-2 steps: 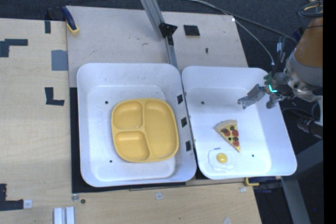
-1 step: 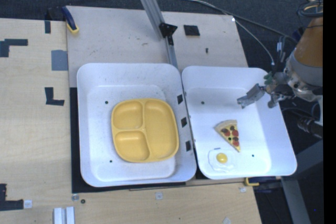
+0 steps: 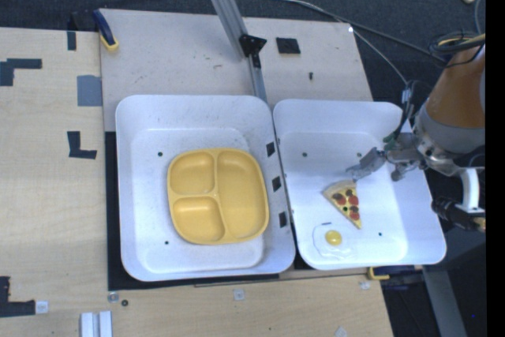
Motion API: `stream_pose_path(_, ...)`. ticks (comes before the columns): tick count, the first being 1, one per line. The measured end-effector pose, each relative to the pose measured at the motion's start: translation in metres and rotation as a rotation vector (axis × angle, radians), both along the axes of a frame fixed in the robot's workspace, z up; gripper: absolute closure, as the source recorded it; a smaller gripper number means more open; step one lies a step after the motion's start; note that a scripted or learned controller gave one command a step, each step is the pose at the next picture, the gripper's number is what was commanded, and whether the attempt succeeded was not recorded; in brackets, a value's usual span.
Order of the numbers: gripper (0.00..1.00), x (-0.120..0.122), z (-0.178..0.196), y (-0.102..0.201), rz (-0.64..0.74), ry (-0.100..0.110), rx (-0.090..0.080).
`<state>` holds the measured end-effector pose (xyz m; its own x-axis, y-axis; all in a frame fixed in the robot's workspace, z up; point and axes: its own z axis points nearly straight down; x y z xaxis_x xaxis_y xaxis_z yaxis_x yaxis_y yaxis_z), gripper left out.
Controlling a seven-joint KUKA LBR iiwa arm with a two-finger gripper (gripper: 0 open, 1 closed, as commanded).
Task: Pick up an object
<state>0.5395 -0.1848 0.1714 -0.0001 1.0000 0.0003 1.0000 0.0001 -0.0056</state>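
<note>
The table [image 3: 197, 43] carries 2 shallow white bins side by side. The left bin [image 3: 134, 170] holds a yellow divided plate [image 3: 218, 196] with 3 compartments, lying flat near the bin's middle and a little toward its right wall. The right bin [image 3: 410, 233] holds 2 toy foods: a pizza slice [image 3: 346, 202] with red and dark toppings, lying flat with its crust toward the upper left and its tip toward the lower right, and a fried egg [image 3: 331, 238] with a yellow yolk, just below the slice near the bin's front wall; whether the 2 touch cannot be told. The grey arm [image 3: 454, 110] with its orange band reaches in from the right over the right bin's far-right wall. Its claw [image 3: 364, 164] points left and down, above and just to the upper right of the pizza slice; whether its tips touch the slice or the bin floor cannot be told, and whether the claw is spread or closed cannot be told. Nothing is seen between its tips. A slanted metal post [image 3: 229, 4] stands on the table behind the bins, ending at a black clamp [image 3: 251, 44] near where the 2 bins meet. Thin cables [image 3: 371, 43] run across the table and dark floor toward the arm. Black tape squares [image 3: 287, 46] dot the table.
</note>
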Motion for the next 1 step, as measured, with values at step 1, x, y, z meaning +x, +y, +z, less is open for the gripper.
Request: stream_pose_path(1,0.0,-0.0056,-0.0448,-0.002,0.0,0.0,0.0)
